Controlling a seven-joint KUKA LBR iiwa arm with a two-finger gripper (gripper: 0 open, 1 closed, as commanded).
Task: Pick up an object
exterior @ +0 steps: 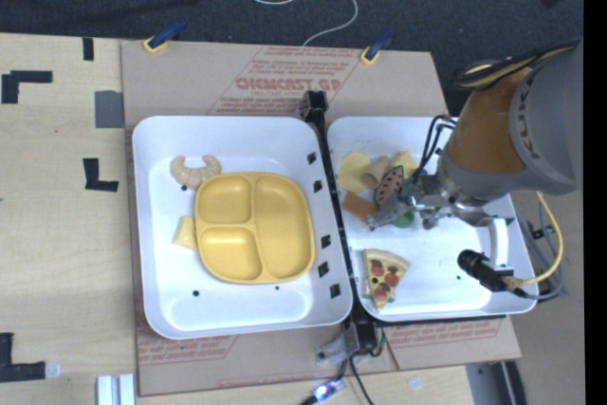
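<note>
- The hand (406, 207) sits low in the right bin (446, 285), reaching in from the right, with its tip in the cluster of toy food near that bin's upper left corner.
- Whether the hand is released or clenched I cannot tell; the tip is small and mixed in with the items around it.
- Nothing can be seen lifted clear of the bin, so I judge the pick not yet done. The hand looks to be at the grasp stage: down among the objects, with closing securely and raising still left.
- The likeliest target is in that cluster: a brown, spotted piece (388, 186) touching the hand's tip, a green piece (404, 219) just below it, a pale yellow piece (357, 169) to the left, and an orange-brown piece (357, 204) beside the divider (327, 194). Which one the hand is on, I cannot say.
- Count in the right bin: roughly four small items in the cluster, though they overlap and the count is uncertain, plus one pizza slice (383, 276) lying apart near the lower left.
- Count in the left bin (156, 232): one yellow divided plate (254, 227) with three compartments, one tan curved piece (194, 170) just above it, and one pale yellow wedge (185, 231) tucked against the plate's left edge.
- Two bins in all, side by side on the table (57, 232).
</note>
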